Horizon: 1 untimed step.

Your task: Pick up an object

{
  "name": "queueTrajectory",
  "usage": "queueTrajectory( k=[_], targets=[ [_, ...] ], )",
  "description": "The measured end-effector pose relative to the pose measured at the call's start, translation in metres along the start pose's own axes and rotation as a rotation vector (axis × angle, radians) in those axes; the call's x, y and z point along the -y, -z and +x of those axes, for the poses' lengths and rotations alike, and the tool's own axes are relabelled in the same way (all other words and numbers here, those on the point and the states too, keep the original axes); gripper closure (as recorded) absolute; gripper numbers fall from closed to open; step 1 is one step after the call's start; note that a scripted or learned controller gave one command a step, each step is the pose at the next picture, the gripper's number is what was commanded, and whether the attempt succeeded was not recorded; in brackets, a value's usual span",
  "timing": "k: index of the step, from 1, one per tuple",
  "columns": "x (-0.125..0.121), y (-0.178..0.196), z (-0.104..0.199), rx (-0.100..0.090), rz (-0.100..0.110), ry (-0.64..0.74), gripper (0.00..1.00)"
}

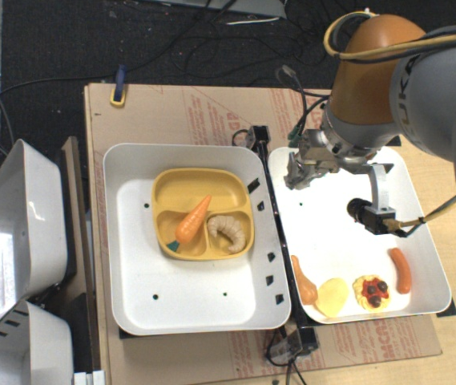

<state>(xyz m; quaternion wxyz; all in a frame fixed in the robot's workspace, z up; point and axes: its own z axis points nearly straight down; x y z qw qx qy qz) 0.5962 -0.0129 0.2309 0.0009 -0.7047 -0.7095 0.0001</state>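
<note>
Objects for picking, lying along the near edge of the right bin [332, 243]: a red sausage [403, 269] nearest the right wall, lengthwise toward the camera; just left of it a small round tart [372, 290] with red and dark toppings; beside that a pale yellow disc [332, 296]; then an orange drumstick-shaped piece [304, 281], touching or all but touching the disc and close to the bin's left wall. All four flat on the white floor, none lifted.

Jaws hanging over the far left part of the same bin, below the grey wrist and the orange band [376, 42] of the arm [444, 95], well apart from the row of objects. Apart or together: cannot tell from this slanted angle. Nothing visible between them, nothing touched as far as can be seen. A black fitting on a grey bracket [369, 213] just right of them, over the bin's middle.

In the left bin [131, 279], a yellow divided plate [163, 184] holding an orange carrot [193, 219], laid across the divider, and a pale curled shrimp [229, 233] in the right compartment. Both bins side by side on a cardboard-covered surface [211, 111].
</note>
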Motion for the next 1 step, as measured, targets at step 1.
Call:
queueTrajectory(
  k=[1],
  targets=[
    [0.0161,-0.0106,0.0528,-0.001,0.002,0.001,1.0]
  ],
)
